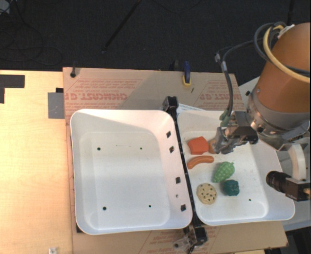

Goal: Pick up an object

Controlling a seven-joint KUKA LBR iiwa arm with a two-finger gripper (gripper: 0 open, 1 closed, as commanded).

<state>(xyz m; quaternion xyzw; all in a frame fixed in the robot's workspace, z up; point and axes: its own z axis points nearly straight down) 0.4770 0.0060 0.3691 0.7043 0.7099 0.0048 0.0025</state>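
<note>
Bench (23,163) carries two shallow white bins side by side on a cardboard sheet (118,91) printed with red lettering. The left bin (91,123) shows its bare white floor with small dark holes.

The right bin (274,205) holds five small toy food items, clustered toward its left half. An orange-red block (198,144) lies nearest the divider between the bins. Just below it lies a toy hot dog (200,162), long axis roughly left to right. A light green bumpy piece (223,171) sits to the right of the hot dog, and a dark teal piece (230,187) lies just below the green one, touching or nearly so. A round tan cookie with dark chips (206,193) lies to the left of the teal piece, near the divider.

The arm (285,83) enters from the right, its orange band prominent. The end effector (225,142) hangs over the right bin, just right of the orange-red block and above the green piece. Its finger state cannot be told from this view; no object is visible between them. All five items rest on the bin floor.
</note>
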